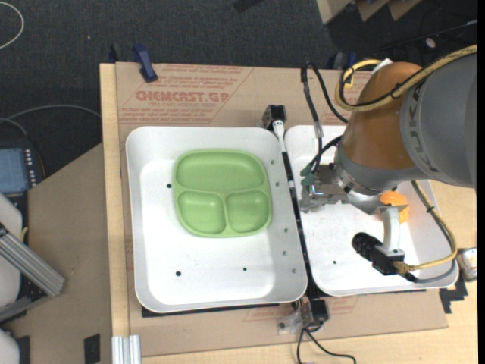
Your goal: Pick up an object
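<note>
**End effector low over the right bin; green plate alone in the left bin**

The green plate (222,192) is the landmark here. It lies flat, with one broad compartment on its far side and two smaller ones on its near side.

Up and left of the plate, a blue clamp (144,61) sits at the far edge of the table (189,89). The table's brown top carries red lettering just beyond the plate.

The left bin (151,241) holds the plate. More bare white floor shows on the plate's near side than on its far side, and nothing touches the plate.

To the right of the plate, past the seam where the two bins meet, lies the right bin (341,271). The end effector (312,188) hangs low over that bin's left edge, level with the plate and well apart from it. Whether it is released or clenched cannot be told, because the wrist hides it from above. No object shows in its grasp.

Further right of the plate, the arm (436,120) comes in as a thick grey body, and its orange band (379,120) sits just above the wrist. Under the wrist a small orange thing (394,201) shows over the right bin's floor. Whether it lies loose there or belongs to the arm cannot be told.
</note>
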